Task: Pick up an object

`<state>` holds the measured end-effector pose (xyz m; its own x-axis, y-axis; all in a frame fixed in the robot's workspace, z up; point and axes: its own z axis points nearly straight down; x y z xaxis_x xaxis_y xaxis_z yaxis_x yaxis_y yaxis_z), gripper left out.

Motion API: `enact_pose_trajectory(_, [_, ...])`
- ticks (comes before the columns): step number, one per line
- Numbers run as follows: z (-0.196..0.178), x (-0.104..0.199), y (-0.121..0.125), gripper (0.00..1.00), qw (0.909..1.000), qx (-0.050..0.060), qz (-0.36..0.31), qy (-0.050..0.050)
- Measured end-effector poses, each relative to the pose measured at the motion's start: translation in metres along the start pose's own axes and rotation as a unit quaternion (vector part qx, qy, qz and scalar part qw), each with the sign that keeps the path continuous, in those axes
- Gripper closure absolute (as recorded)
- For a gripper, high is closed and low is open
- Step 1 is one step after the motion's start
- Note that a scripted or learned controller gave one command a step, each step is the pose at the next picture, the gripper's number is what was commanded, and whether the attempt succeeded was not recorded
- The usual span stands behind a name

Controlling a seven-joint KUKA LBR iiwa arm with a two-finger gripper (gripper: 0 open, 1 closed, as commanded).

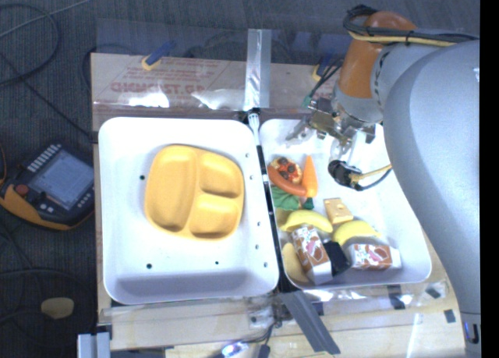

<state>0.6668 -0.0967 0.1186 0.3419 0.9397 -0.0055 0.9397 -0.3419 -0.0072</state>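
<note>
My gripper (pixel 321 135) hangs over the far end of the right bin (pixel 405 216), below the orange band (pixel 360 68) of the arm. It looks open, with nothing between its fingers. Just in front of it lie a toy pizza slice (pixel 285 173) and an orange carrot (pixel 310 175), with a green piece (pixel 282 197) beneath them. Nearer the front sit a yellow banana (pixel 304 220), a small tan block (pixel 337 209), a yellow fruit (pixel 355 230) and two printed cartons (pixel 312 252) (pixel 371 256).
A yellow divided plate (pixel 195 191) lies in the left bin (pixel 125 263). A ridge (pixel 263 193) separates the two bins. The arm's grey body (pixel 444 161) covers the right bin's right side. A teach pendant (pixel 51 186) and cables lie on the floor at left.
</note>
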Motion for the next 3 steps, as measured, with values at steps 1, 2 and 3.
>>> enact_pose_trajectory(1, [0.023, -0.03, -0.028, 0.0, 0.9919, -0.018, -0.126, 0.004])
enact_pose_trajectory(2, [0.016, -0.027, -0.029, 1.0, 0.9918, -0.014, -0.127, 0.007])
enact_pose_trajectory(3, [-0.079, 0.047, -0.029, 1.0, 0.991, -0.001, -0.134, 0.001])
